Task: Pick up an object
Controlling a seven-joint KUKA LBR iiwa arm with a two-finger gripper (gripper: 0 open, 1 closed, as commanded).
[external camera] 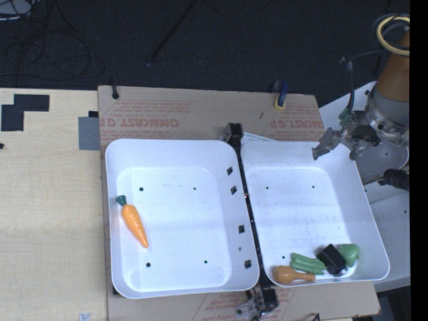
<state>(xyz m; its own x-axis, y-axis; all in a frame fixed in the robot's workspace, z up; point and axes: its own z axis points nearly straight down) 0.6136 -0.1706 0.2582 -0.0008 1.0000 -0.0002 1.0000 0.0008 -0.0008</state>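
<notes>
Sitting side by side on cardboard: two bins, left [110, 179] holding a carrot [134, 224]. Lying in right bin's [374, 223] near corner: green, black and orange toys [319, 264]. Hovering over its far right rim: gripper [334, 141], spread or pressed together, cannot tell.

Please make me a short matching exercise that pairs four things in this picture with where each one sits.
Things:
1. carrot
2. black block
3. tool
4. tan gourd

Places:
A. above the right bin's far right corner
B. left side of the left bin
C. front edge of the right bin, left of the green things
D. front right corner of the right bin, lying on green things

Pairs: 1-B, 2-D, 3-A, 4-C
</notes>
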